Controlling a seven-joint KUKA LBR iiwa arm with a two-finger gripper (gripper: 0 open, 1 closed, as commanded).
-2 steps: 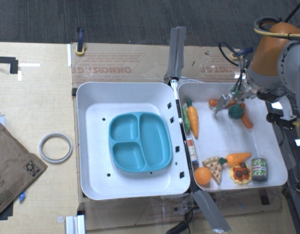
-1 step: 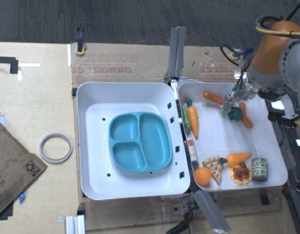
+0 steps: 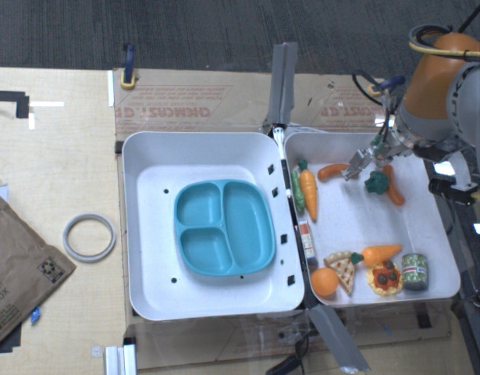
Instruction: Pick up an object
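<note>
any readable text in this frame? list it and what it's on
"CHEMC..." style red print, upside down, on the cardboard behind the bins: partly legible, rest blurred.
Dark print on the brown paper bag at left: cut off, unreadable.
Label on the small can in the right bin: too small to read.

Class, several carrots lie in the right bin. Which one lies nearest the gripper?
The carrot at the bin's far end, just left of the gripper. The others lie against the left wall and near the pizza slice.

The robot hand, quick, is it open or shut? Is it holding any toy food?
Hand: low in the right bin, beside the sausage and broccoli; whether it grips anything cannot be told.
</note>
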